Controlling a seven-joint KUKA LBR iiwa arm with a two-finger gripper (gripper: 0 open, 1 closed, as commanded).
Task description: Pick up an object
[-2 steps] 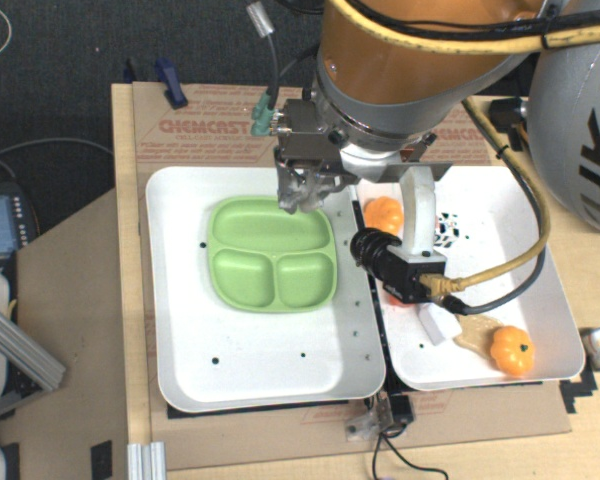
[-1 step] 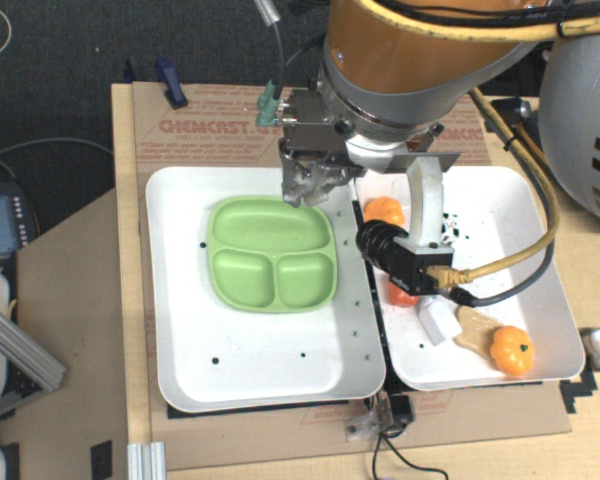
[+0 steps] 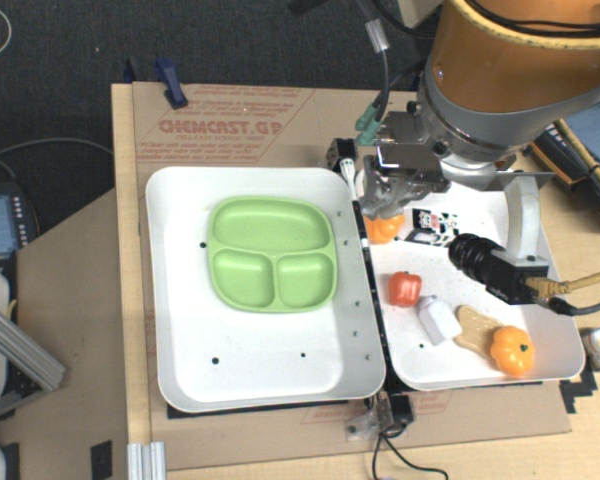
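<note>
Tool [image 3: 385, 206] sits low over the far-left corner of the right bin [image 3: 480, 380], right above an orange object [image 3: 384, 231]. That object peeks out just below the tool on the near side, touching or nearly touching it, and I can't tell which. The wrist blocks the view, so I can't tell whether the tool is open, closed or gripping anything. The key relation is that the target is almost straight under the tool, offset a bit toward the camera, with the bin's left wall just beside it. My guess is there's little side clearance there. The visible part looks roundish, and I can't read a long axis. Fallback candidates in the same bin: red object [image 3: 405, 288] near, toward the front; white block [image 3: 438, 320] and small orange pumpkin [image 3: 511, 351] further out; black-and-white printed item [image 3: 432, 225] just right of the tool. Left bin [image 3: 180, 348] holds 1 green divided plate [image 3: 273, 253], well apart. There is only 1 arm.
</note>
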